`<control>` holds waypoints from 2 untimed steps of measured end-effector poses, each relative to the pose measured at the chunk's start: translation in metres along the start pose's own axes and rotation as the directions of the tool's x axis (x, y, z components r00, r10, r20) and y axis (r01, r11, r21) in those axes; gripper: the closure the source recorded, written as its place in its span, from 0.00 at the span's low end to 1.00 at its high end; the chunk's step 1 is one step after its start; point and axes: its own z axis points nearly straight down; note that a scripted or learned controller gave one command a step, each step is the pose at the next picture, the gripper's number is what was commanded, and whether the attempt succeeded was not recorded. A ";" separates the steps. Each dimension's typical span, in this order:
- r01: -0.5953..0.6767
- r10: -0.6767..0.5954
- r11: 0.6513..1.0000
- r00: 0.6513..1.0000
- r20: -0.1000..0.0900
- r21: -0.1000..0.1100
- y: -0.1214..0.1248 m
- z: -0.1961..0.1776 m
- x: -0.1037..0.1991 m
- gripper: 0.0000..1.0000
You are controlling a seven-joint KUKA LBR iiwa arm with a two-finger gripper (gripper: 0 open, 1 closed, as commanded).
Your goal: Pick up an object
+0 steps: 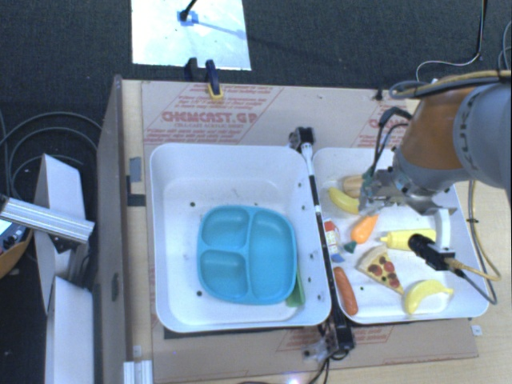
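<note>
Grey arm's gripper [373,192] sat low in the right white bin [460,306], near a yellow toy banana [344,201] and orange carrot [364,229], "CHEMCAST GP" printed on brown board [210,118] behind.

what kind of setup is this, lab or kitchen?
Most likely a robotics lab bench for pick tests: a robot arm reaches over two white bins, toy food such as a pizza slice lies in one, and loose cables run beside the bench.

You see even overhead light, glare on both white bins [160,238], soft shadows, slight blur throughout.
</note>
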 end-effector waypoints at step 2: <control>-0.003 0.003 1.000 1.000 0.003 0.001 -0.012 0.049 0.005 0.00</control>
